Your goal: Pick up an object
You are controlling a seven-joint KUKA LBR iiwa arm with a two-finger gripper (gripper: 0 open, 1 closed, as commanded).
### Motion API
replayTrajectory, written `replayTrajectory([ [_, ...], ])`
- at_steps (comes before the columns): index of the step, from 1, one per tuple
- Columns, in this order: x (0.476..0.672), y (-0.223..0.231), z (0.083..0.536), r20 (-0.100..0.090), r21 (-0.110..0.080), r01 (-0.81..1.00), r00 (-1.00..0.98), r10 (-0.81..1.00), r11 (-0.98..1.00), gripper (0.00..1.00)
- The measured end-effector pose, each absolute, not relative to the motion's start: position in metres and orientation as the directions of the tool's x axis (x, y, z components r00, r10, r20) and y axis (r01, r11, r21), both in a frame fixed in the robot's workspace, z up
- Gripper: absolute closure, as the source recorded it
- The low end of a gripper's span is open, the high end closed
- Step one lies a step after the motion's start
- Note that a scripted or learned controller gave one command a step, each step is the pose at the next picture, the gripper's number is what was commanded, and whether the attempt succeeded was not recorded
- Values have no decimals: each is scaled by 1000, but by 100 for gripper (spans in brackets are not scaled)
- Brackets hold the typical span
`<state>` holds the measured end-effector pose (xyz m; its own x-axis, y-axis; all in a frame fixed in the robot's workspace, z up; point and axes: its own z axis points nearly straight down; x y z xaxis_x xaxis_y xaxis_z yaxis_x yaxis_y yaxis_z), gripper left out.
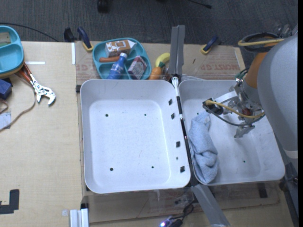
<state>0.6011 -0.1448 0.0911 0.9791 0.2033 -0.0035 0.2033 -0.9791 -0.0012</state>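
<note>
The pickup is not yet done: the grey cloth [203,148] lies crumpled on the floor of the right bin [258,167], against the divider wall. The gripper [242,126] hangs over the bin's middle, apart from the cloth; whether it is open cannot be told. Bare floor lies between them; the wall crowds the cloth's left side.

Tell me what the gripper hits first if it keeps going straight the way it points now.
The gripper seems to point down into the right bin, beside the grey cloth. Straight on, it would likely meet the bin's bare white floor first, not the cloth, though depth is hard to judge from this slanted view.
</note>
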Motion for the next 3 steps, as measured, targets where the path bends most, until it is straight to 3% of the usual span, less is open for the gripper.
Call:
replayTrajectory([
  [1, 610, -209, 168, -2, 0, 379, 926, 379, -926, 0],
  [2, 628, -222, 156, -3, -1, 315, 949, 315, -949, 0],
  [3, 614, -191, 91, -3, -3, 343, 939, 343, -939, 0],
])
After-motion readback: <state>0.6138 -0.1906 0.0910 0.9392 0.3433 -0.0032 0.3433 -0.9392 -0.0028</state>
